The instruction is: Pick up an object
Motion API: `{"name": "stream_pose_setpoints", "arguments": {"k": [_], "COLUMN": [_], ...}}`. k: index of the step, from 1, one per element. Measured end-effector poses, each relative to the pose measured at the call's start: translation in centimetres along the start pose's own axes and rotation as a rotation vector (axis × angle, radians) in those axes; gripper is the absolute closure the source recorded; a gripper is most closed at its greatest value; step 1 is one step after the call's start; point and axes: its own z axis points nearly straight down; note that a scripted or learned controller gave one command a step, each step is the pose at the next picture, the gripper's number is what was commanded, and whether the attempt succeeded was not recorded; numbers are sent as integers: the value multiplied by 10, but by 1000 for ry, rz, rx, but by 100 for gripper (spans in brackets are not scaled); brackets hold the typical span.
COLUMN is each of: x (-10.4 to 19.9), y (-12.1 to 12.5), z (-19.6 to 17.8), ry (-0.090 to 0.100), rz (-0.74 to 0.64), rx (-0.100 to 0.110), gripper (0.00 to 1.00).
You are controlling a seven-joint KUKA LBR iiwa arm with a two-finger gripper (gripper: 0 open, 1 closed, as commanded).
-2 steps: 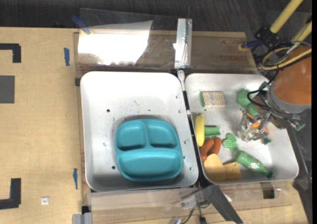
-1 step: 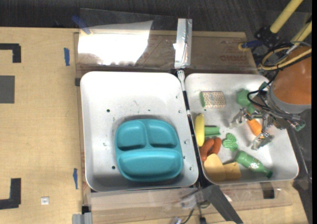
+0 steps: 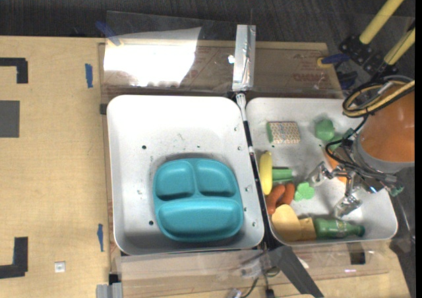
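My gripper (image 3: 331,192) hangs low over the right bin (image 3: 386,221), near its middle, open, with bare bin floor between its two metal fingers (image 3: 319,176). To its left lie a small green piece (image 3: 303,191), an orange carrot (image 3: 282,195) and a yellow banana-like piece (image 3: 265,170) with a green stick (image 3: 283,173) beside it. Below the gripper lie a green bottle shape (image 3: 337,227) and a yellow-tan lump (image 3: 293,223). A speckled tan block (image 3: 285,132) and a green round toy (image 3: 323,128) sit at the bin's far side.
The left bin (image 3: 132,132) holds a teal divided plate (image 3: 196,199) at its near side. The arm's orange band (image 3: 392,135) and cables overhang the right bin's right edge. A metal post (image 3: 244,56) stands behind the divider between the bins.
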Motion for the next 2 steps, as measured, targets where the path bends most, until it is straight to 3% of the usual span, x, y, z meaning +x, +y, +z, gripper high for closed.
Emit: {"name": "stream_pose_setpoints", "arguments": {"k": [1,2], "x": [6,7], "y": [-33,-4], "z": [0,0], "ry": [0,1], "rz": [-51,-30], "rx": [-1,-1], "gripper": [0,0]}}
